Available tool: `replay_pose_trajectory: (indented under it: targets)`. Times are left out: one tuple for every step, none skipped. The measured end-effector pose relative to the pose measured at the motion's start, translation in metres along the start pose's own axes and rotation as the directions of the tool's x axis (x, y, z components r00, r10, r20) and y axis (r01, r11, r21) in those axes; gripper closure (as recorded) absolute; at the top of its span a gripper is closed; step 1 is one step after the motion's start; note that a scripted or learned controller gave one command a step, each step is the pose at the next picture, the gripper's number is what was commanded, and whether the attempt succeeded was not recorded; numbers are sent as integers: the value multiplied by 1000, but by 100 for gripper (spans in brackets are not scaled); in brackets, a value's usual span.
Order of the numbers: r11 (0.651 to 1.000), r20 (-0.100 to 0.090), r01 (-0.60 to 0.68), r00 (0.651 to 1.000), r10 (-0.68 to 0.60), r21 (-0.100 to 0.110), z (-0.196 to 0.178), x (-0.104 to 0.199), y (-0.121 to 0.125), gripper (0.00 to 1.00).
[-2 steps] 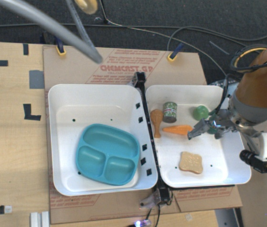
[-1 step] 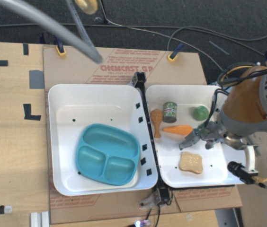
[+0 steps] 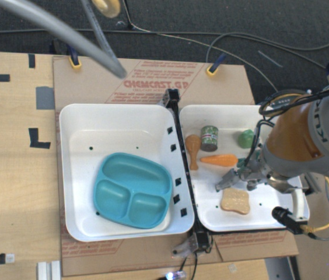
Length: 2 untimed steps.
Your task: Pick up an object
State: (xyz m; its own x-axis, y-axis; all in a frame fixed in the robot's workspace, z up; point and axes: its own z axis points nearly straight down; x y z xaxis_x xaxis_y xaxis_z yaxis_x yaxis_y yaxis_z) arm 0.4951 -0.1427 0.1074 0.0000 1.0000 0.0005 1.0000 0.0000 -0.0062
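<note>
Grey arm low over right bin

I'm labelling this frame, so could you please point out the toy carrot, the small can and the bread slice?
toy carrot (image 3: pixel 220 161): camera view, middle of its orange body.
small can (image 3: pixel 209 137): camera view, its side label.
bread slice (image 3: pixel 235 202): camera view, centre of its top face.

the 2 white bins look like smooth, slightly glossy plastic; the teal tray is matt plastic. beneath lies brown printed cardboard on a pale wood-look bench.
</note>
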Motion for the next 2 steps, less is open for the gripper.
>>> replay_pose_trajectory:
  targets:
    - [1000,-1,1,1000,-1,-3,-12,1,1,100]
    - [1000,1,2,1000,-2,-9,-69,10,-2,100]
